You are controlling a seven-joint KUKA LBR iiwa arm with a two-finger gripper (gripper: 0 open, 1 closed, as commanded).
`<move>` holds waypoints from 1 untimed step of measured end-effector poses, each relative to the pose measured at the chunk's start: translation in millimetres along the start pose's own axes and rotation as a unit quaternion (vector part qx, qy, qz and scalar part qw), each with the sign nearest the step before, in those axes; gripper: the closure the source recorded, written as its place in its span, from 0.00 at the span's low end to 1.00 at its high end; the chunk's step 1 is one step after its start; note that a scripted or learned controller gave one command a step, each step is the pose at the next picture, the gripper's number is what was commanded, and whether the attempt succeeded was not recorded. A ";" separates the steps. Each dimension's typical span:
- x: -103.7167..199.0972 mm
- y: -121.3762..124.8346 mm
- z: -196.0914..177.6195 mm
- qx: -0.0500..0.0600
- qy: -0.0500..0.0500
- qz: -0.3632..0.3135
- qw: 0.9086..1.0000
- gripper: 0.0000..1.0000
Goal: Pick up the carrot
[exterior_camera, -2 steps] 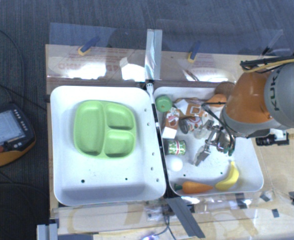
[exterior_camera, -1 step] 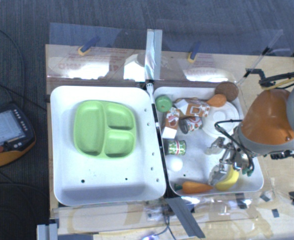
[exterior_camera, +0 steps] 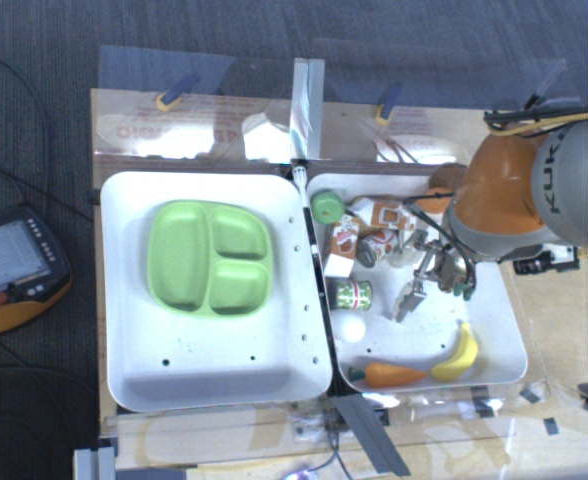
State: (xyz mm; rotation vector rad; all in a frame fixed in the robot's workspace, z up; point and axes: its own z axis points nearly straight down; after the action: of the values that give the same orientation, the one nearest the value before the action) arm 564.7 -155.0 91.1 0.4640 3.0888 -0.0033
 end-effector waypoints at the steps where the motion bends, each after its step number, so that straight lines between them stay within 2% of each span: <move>1: 58.6 -68.7 -1.7 0.001 0.001 -0.010 1.000 0.00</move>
State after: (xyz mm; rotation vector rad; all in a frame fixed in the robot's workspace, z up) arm 488.5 -203.4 91.7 0.4349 3.0954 -0.0062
